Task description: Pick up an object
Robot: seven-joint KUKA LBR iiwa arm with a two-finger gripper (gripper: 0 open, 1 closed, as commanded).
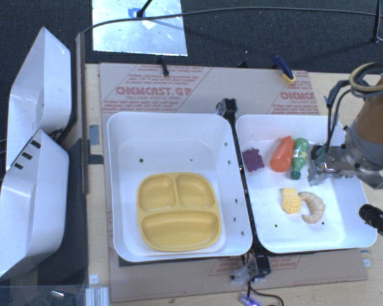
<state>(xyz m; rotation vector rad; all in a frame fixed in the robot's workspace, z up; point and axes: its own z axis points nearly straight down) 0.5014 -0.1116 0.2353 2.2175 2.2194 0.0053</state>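
The right bin (345, 234) holds several small toy foods. A purple grape bunch (253, 159) lies at its left. An orange carrot-like piece (281, 154) and a green piece (299, 157) sit side by side near the middle. Below them lie a yellow corn piece (291, 201) and a tan shrimp-like piece (313, 207). My gripper (321, 168) hangs low over the bin, just right of the green piece and above the shrimp piece. Nothing shows between its fingers.
The left bin (124, 132) holds a yellow divided plate (178, 211). A black clamp (227, 106) joins the bins at the back. Two spare white bins (35, 171) lean at the far left. The arm's orange band (378, 123) fills the right side.
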